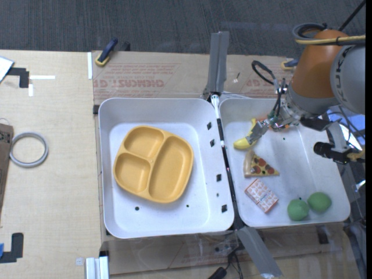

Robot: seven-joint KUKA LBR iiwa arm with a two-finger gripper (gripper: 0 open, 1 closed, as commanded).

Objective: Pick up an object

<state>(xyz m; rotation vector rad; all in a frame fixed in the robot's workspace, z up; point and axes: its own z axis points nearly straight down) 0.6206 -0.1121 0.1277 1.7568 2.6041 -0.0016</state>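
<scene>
Camera view shows the pincer [257,130] low in the right bin [325,173], right by the yellow banana toy [243,143], likely reaching to grab it, but I cannot tell if it grips the toy.

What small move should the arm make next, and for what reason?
Probably lower a little onto the yellow banana-like toy and grip it. The gripper sits at the toy's upper end in the right bin, and I cannot tell that it is held yet.
</scene>
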